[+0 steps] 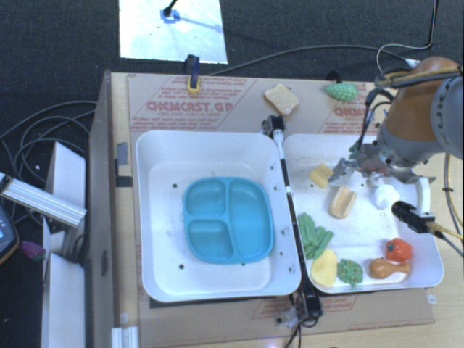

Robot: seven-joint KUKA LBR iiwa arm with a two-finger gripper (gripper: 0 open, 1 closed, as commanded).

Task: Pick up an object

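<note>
Claw (346,170) hovers low in the right bin (435,267); whether it is spread or clenched I cannot tell. Nearest targets: a yellow block (320,175) touching at its nine o'clock, a tan bread roll (342,202) just beside at six. This looks like the approach step; next, it must centre over one piece and descend.
</note>
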